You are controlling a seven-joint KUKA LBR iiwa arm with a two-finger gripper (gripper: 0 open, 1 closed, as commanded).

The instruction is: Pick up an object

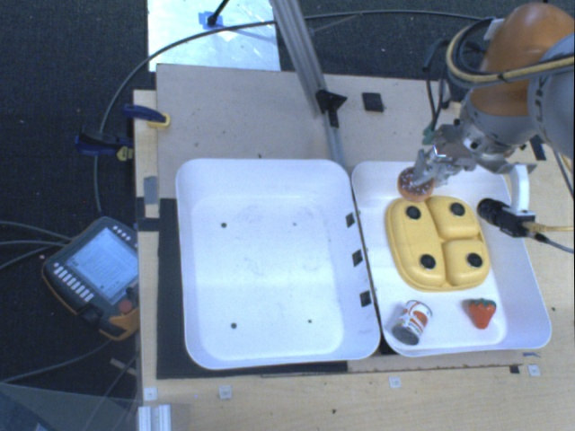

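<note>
We note the surface (pixel 243 106), a tan board, with dark floor (pixel 63 52) around it. A handheld control pendant (pixel 94 275) with a lit screen lies on the floor at left, cables trailing from it. Blue and yellow clamps (pixel 135 115) grip the board's left edge. A slanted grey pole (pixel 301 48) runs down from the top to a black bracket (pixel 331 102); a small black square (pixel 373 102) sits just beside it. A pale bright panel (pixel 211 21) lies beyond the board's far edge. Black clips (pixel 357 258) sit along the seam between the bins.
</note>
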